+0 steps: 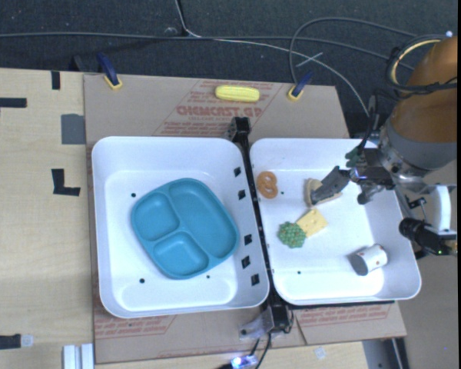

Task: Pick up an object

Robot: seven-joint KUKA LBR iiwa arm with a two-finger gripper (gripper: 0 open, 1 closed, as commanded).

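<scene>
The right bin holds several small items: an orange pretzel, a yellow cheese wedge touching a green broccoli piece, a white and grey cylinder, and a small tan piece. My gripper hangs over the middle right of this bin, open, with two dark fingers spread apart. Bare bin floor shows between them. The left finger lies right beside the tan piece and partly covers it. The cheese wedge sits just below and left of the gripper.
The left bin holds a blue divided plate. A yellow banana-shaped toy lies on the cardboard behind the bins. Clamps hold the cardboard's far corners. A black divider runs between the bins.
</scene>
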